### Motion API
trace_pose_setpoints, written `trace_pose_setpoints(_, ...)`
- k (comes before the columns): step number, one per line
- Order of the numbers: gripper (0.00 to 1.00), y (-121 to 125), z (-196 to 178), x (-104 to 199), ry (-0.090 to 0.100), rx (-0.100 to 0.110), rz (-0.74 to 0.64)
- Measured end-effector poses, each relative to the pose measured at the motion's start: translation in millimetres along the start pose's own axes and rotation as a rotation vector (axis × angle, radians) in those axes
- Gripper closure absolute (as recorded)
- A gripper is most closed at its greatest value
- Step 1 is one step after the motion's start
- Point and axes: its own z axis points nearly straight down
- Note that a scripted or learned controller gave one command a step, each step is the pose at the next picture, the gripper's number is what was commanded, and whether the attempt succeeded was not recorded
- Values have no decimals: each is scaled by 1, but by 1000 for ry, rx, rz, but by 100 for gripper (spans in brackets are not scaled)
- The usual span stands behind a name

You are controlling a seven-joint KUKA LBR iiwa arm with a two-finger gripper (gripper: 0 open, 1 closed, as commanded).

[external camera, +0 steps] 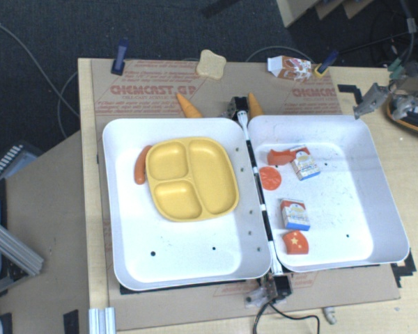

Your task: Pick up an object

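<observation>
I see the gripper at the upper right of the frame, just outside the right bin; can't tell whether it's gripping anything. Pick candidates sit in that bin's left half, i.e. down and left of the tool: small carton, second carton, red disc, red piece. Nearest, I judge, is the upper carton, long axis approx. diagonal.

Tray in left bin; cartons in right bin.
</observation>
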Motion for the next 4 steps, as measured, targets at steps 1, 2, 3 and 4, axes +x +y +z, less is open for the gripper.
trace_pose_setpoints(1, 0, 30, 145, 47, 2, 5, -2)
trace_pose_setpoints(2, 0, 18, 196, 76, 1, 1, -1)
trace_pose_setpoints(3, 100, 19, 184, 76, 0, -2, -2)
trace_pose_setpoints(4, 100, -9, 95, 175, 1, 0, 0)
